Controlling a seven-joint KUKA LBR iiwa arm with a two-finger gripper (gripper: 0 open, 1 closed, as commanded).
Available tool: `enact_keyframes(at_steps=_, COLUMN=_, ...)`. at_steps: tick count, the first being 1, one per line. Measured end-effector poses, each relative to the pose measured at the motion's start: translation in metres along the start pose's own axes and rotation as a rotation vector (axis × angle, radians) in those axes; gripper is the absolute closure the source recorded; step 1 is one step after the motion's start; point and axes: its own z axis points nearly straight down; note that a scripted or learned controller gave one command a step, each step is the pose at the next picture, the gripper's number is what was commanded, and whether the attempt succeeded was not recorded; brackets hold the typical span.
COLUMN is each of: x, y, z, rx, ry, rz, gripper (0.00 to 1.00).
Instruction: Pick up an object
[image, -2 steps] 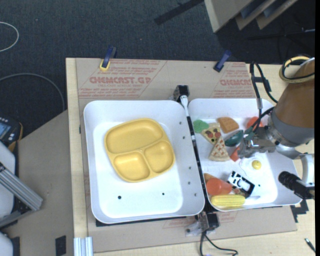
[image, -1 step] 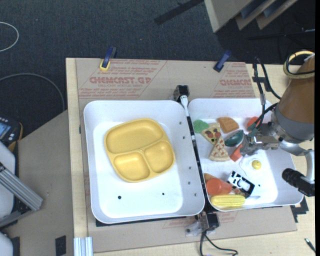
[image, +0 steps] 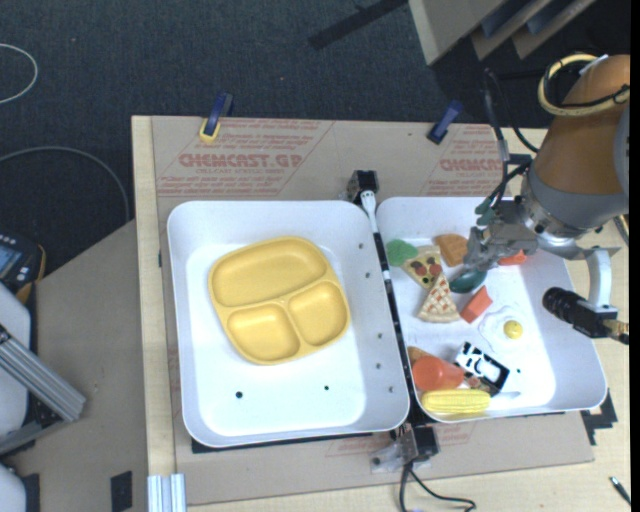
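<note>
My gripper (image: 480, 256) hangs low over the upper part of the right bin (image: 570, 385), reaching in from the right. Just below its tip lies a small teal piece (image: 464, 282), touching or nearly touching it. Around it are a brown cookie-like piece (image: 451, 246), two pizza slices (image: 437, 298), a green piece (image: 402, 250) and a red block (image: 476, 303). A fried egg (image: 505, 327) lies lower right. Near the front of the bin are a red tomato-like piece (image: 433, 373), a corn cob (image: 456, 402) and a black-and-white item (image: 484, 366).
The left bin (image: 190, 300) holds a yellow divided plate (image: 278, 298). A black handle-shaped part (image: 578, 312) juts in over the right bin's right side. Clamps (image: 213, 118) sit at the board's back edge.
</note>
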Motion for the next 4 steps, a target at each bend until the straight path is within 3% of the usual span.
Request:
enact_keyframes(at_steps=2, x=0.024, y=0.116, z=-0.001, rx=-0.001, ry=0.000, rz=0.000, gripper=1.00)
enact_keyframes(at_steps=4, x=0.037, y=0.109, z=0.010, rx=0.009, ry=0.001, rz=0.003, gripper=1.00)
